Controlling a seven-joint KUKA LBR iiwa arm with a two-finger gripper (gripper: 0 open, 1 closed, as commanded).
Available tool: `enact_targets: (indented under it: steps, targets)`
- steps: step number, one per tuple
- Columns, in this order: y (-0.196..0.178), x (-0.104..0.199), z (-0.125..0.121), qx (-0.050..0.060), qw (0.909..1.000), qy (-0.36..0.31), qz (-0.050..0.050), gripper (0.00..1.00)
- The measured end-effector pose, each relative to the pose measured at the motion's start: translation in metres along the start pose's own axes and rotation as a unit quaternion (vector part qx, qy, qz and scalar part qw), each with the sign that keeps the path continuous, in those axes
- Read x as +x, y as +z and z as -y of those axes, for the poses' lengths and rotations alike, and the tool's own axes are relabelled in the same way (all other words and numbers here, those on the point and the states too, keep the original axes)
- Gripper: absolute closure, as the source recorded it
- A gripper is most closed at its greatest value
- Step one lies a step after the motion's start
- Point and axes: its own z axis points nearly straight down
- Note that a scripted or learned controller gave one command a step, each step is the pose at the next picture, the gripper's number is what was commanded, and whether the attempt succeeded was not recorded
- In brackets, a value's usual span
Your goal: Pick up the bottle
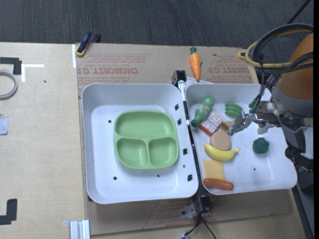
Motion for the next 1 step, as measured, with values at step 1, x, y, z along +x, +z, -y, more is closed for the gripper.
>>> enact_targets:
  steps: [1]
  targets:
    - [-0.0094, -0.0005, -0.0004, 0.0, 1.0, 0.001, 0.0, 1.0]
